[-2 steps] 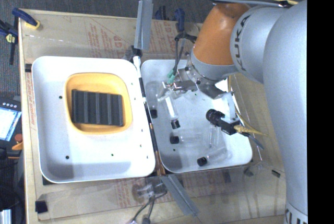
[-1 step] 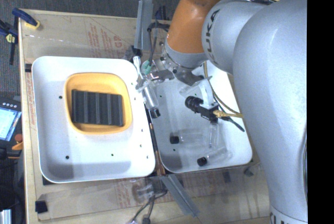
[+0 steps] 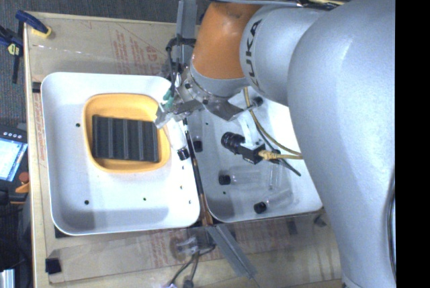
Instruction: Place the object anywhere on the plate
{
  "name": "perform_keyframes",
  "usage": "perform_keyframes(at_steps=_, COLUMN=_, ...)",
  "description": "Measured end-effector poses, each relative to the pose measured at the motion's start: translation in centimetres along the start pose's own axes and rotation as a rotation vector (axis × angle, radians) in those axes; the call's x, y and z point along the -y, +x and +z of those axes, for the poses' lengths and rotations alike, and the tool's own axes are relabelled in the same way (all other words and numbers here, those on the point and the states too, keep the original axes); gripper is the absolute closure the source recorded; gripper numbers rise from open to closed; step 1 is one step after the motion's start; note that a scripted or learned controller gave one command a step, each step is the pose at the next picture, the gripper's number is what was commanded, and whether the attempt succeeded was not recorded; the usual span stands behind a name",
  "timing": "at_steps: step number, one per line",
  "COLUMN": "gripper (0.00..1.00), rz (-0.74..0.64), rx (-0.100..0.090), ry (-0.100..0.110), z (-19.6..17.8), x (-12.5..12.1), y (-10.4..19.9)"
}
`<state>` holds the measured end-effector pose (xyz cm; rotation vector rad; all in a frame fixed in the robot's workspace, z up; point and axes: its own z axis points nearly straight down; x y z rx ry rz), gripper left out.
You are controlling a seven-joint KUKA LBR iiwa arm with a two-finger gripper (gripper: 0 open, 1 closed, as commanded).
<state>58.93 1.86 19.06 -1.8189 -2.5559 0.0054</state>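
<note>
A yellow plate (image 3: pixel 119 104) with rounded corners lies in the left white bin (image 3: pixel 67 193). A dark ridged rectangular object (image 3: pixel 125 139) rests flat on the plate and covers most of its middle. My gripper (image 3: pixel 173 112) hangs at the plate's right rim, just above the wall between the two bins, a little right of the dark object. A small greenish piece (image 3: pixel 167 99) shows at the gripper. The orange band and the grey wrist rise directly behind it and hide much of the tool.
The right white bin (image 3: pixel 295 194) lies mostly under the big grey arm (image 3: pixel 336 78). Black fittings and a yellow-tipped cable (image 3: pixel 252 152) hang over it. A blue clamp (image 3: pixel 31 21) sits at the bench's back left corner, and a small screen (image 3: pixel 10 158) sits at the left edge.
</note>
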Motion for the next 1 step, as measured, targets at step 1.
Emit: perform_keyframes(at_steps=1, gripper=0.0, rz=0.001, rx=0.0, ry=0.0, z=-0.01, x=0.01, y=-0.03)
